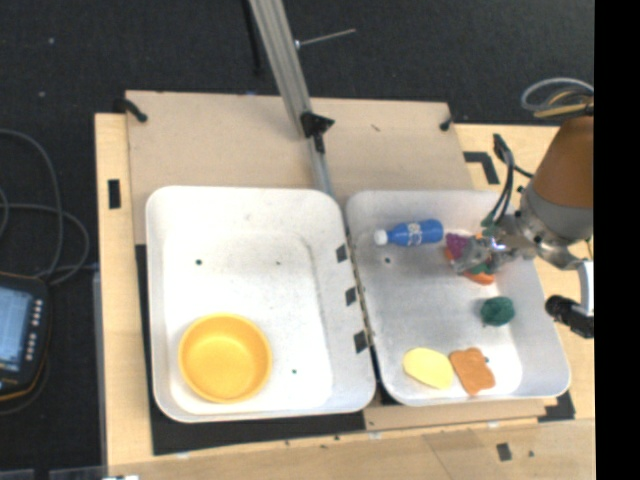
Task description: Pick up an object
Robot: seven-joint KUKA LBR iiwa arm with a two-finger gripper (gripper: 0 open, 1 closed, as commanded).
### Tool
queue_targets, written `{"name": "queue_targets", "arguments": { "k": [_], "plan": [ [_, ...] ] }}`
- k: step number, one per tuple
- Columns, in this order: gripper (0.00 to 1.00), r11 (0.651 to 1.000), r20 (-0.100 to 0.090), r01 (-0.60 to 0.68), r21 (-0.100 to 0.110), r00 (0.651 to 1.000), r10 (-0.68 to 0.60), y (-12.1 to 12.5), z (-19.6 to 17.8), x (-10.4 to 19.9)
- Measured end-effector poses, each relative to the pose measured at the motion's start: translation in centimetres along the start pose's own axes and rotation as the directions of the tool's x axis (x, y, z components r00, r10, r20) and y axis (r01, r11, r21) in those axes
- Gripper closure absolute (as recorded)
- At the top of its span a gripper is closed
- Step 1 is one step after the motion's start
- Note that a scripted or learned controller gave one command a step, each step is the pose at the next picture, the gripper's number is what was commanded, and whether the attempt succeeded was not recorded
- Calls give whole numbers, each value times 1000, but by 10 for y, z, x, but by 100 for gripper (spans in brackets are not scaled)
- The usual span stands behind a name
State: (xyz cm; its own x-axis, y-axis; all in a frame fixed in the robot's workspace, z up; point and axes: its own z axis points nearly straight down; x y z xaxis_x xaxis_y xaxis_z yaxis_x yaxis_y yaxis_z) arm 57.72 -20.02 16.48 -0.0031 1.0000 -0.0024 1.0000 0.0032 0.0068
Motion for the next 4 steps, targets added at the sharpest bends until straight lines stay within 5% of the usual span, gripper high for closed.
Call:
{"name": "queue_targets", "arguments": {
  "k": [1, 4],
  "plan": [
    [100, 1000, 0, 0, 1, 1000, 0, 2, -43, -2],
    [100, 1000, -3, 0, 5, 1000, 0, 43, -49, 135]
  ]
}}
